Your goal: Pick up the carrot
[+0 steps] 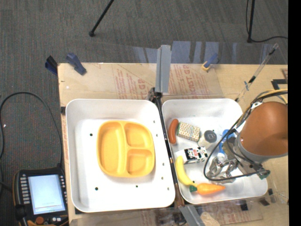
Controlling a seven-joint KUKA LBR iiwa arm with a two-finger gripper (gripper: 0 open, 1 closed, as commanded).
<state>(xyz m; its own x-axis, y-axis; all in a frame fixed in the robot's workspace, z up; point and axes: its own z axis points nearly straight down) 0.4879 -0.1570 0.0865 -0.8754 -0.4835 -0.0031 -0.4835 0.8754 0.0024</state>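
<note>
My arm (265, 128) enters from the right and hangs over the right bin (211, 105). My gripper (221, 167) sits low in the near right part of that bin, just above the bin floor. The fingers are lost in a tangle of metal and cable, so I cannot tell whether my jaws are spread or pressed together. Nothing is visibly pinched between them.

The carrot (210, 189) lies flat on the floor of the right bin, against the near wall. Its green end points left and its orange tip points right. It lies just on the near side of my gripper; I cannot tell whether the two touch.

Other contents of the right bin:
- A banana (181, 170) lies left of the carrot, along the left wall, its near end almost reaching the carrot's green end.
- A small black-and-white carton (194, 154) lies beside the banana, left of my gripper.
- A sausage (173, 130) lies farther back, by the left wall.
- A patterned block (189, 132) lies just right of the sausage.
- A small round grey item (209, 136) lies right of that block.

The left bin (75, 126) holds a yellow divided plate (126, 148), well apart from my gripper.
</note>
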